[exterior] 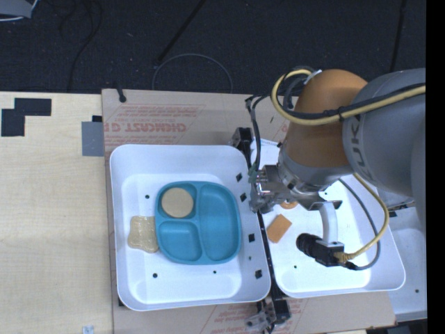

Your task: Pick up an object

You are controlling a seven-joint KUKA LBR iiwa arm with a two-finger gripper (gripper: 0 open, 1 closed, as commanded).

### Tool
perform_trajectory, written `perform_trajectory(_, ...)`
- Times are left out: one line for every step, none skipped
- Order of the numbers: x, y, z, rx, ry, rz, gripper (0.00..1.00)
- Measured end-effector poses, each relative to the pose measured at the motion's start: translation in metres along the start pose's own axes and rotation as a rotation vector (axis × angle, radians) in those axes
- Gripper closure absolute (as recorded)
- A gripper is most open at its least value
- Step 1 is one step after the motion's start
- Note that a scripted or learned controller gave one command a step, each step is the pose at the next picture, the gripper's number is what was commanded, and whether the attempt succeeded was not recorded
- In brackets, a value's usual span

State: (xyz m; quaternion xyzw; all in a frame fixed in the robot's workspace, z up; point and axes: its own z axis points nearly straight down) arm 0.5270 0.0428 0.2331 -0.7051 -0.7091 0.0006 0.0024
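Note:
An orange wedge-shaped block point(279, 228) lies in the right bin point(348, 284) near its left wall. My gripper point(264, 195) hangs just above and to the left of it, over the divide between the two bins, under the grey and orange arm. A small orange piece point(289, 204) peeks out beside the gripper; whether it is held is unclear. In the left bin point(132, 284) a blue divided plate point(201, 235) holds a round tan biscuit point(176, 202) in its upper left compartment. A pale yellow spongy piece point(142, 233) rests against the plate's left edge.
The arm's bulk covers the upper part of the right bin. Cardboard point(174, 120) lies under both bins, with bare wooden bench point(49, 221) to the left. Black cables run along the bins' divide point(249, 141).

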Motion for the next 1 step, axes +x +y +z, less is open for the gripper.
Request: perform_trajectory(0.0493, -0.0083, -0.0051, -0.001, -0.001, 0.001, 1.0)
